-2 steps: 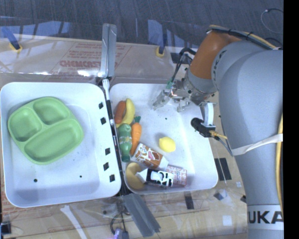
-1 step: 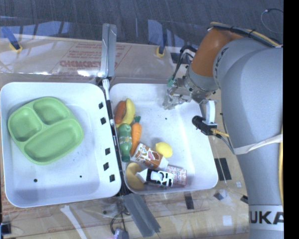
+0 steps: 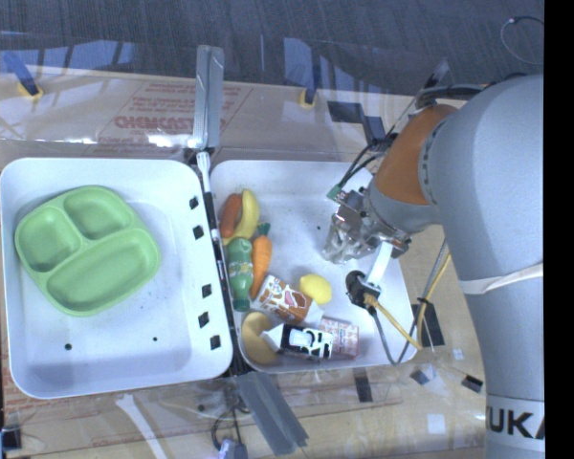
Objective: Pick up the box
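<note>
Hovered gripper (image 3: 347, 244) right of box (image 3: 287, 298), finger state unclear; approach step; needed descent onto box.

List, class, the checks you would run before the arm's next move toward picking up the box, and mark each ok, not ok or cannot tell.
1. Box in view, lying in the right bin: ok.
2. Pincer over the same bin: ok.
3. Pincer above the box: not ok; it hangs to the box's upper right.
4. Box free of neighbours: not ok; lemon, carrot and bottle crowd it.
5. Anything held: cannot tell.
</note>
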Robot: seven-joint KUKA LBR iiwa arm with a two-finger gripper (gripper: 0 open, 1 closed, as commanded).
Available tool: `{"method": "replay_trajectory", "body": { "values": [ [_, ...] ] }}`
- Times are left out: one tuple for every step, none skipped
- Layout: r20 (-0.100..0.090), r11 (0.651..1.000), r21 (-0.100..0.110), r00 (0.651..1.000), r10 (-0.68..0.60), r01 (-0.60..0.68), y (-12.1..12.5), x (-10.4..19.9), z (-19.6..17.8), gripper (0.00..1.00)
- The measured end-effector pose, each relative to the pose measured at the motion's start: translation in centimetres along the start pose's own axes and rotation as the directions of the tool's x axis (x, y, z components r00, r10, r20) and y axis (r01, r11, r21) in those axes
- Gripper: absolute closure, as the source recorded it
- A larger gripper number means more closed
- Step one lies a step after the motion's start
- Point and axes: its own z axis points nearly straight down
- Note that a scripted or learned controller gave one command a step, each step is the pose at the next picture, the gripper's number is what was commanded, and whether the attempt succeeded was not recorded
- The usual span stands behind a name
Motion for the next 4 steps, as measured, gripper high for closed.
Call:
{"method": "replay_trajectory", "body": {
  "values": [
    [0.000,1.000,0.000,1.000,0.000,0.000,0.0,0.0,0.0,0.00],
    [0.000,1.000,-0.004,1.000,-0.026,0.026,1.4,0.5,-5.2,0.00],
    [0.001,0.999,-0.001,0.999,-0.054,0.054,-1.5,-0.6,0.0,0.00],
    [-0.001,0.999,-0.005,0.999,0.038,-0.038,4.1,2.5,-8.1,0.00]
  ]
}}
